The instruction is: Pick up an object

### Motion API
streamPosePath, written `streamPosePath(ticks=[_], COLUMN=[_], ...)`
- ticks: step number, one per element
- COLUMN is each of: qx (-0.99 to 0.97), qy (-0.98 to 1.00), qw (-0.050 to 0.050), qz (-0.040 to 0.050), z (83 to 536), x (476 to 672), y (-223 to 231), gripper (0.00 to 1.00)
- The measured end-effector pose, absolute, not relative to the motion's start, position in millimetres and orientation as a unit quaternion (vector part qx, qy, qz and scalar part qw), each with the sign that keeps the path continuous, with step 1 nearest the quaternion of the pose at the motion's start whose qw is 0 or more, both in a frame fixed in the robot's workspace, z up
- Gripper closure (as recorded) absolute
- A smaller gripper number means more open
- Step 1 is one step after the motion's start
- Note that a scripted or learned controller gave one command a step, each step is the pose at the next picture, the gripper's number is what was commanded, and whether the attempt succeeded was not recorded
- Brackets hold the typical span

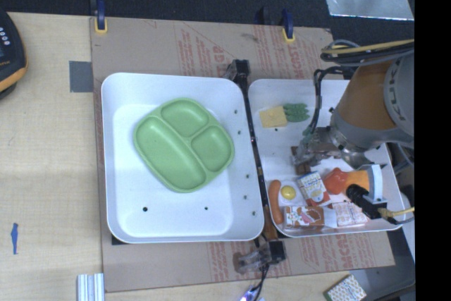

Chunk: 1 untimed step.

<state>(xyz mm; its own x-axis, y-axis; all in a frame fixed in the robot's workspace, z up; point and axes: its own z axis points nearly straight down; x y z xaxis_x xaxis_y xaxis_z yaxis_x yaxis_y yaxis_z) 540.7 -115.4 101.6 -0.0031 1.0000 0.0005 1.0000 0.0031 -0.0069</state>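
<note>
1. two white bins sit side by side; printed red lettering on the cardboard (211,53) beneath them is too small to read.
2. small packets (313,188) just below the gripper (310,151) carry printing, also illegible.
3. gripper is low in the right bin (268,91); whether it is apart or together cannot be told, and nothing is seen clamped in it.
4. yellow and green sponge (282,114) lies up and left of the gripper; orange item (338,181) just to its lower right.
5. green divided plate (184,144) lies well to the gripper's left, in the left bin (120,151).
</note>
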Motion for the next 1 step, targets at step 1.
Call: streamPosePath(ticks=[1], qx=[-0.705], qy=[-0.709], qw=[0.002], qz=[0.0026], z=[101.6], x=[540.7], y=[-115.5], gripper=[0.0])
